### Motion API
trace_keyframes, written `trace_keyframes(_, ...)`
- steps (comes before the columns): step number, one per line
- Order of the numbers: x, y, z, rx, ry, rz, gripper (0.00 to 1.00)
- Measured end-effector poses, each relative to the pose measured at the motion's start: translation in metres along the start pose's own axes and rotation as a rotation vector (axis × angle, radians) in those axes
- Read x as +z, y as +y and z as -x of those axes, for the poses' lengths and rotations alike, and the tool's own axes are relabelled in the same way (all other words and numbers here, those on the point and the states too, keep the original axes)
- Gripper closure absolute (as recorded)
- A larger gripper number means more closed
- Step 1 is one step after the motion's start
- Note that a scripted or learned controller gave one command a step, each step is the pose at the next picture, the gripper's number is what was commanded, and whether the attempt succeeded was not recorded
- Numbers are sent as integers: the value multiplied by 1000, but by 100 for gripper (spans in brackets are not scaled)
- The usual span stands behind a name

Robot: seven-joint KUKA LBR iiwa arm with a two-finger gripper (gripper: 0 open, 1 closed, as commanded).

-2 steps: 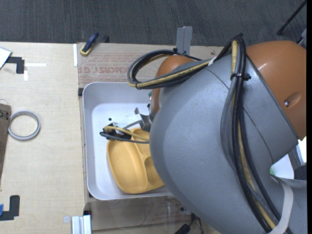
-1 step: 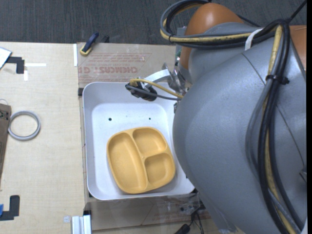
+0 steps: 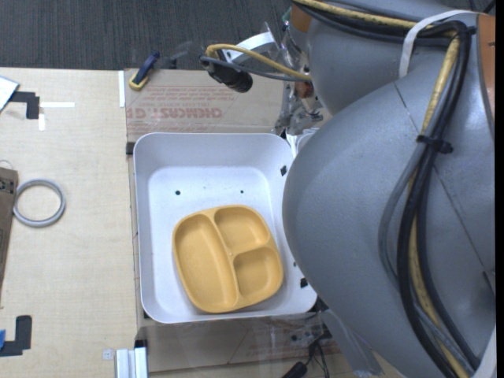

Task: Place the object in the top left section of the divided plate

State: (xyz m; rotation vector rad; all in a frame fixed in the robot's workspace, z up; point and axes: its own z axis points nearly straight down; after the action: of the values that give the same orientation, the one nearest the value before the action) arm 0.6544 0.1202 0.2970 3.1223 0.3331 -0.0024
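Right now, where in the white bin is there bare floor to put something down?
Bare floor lies in the white bin between its far wall and the yellow divided plate, and in a narrow strip along its left wall. The near half is crowded by the plate; the grey arm overhangs the right wall.

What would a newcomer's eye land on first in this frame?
First, the bulky grey robot arm filling the right side, draped with black and yellow cables and covering part of the bench. Next, the yellow divided plastic plate with three sections, lying in the lower part of the shallow white bin. Left of the bin, a grey roll of tape rests on the pale wooden bench top.
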Motion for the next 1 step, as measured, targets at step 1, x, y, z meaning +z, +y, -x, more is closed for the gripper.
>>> trace_keyframes(1,-144,-63,-5,-35,1,0,100)
